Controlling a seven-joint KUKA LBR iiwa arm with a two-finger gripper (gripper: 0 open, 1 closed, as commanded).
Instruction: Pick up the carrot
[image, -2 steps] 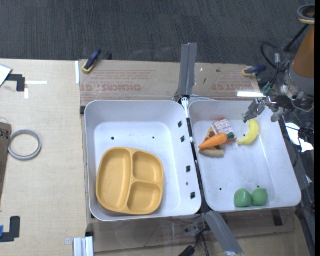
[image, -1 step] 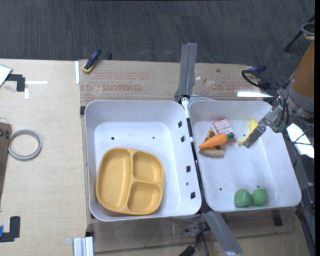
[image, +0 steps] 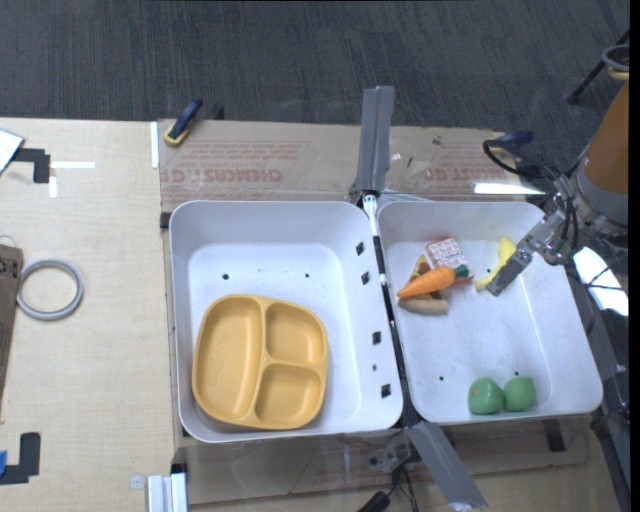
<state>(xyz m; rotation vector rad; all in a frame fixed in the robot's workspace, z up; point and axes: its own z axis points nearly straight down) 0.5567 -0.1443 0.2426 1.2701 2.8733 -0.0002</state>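
Observation:
The carrot (image: 426, 283), orange with a green tip at its right end, lies slanted in the upper left part of the right bin (image: 560, 380). It rests against a small red and white box (image: 443, 252) and a beige piece (image: 426, 306). My gripper (image: 507, 273) hangs low over the upper right part of the same bin, to the right of the carrot and apart from it. Its tip points down and left, right beside a yellow item (image: 502, 254).
Two green round items (image: 485, 396) (image: 519, 392) lie near the right bin's front wall. The left bin (image: 190, 250) holds a yellow divided plate (image: 262, 362). A tape roll (image: 47, 289) lies on the bench at far left. Cables run behind the right bin.

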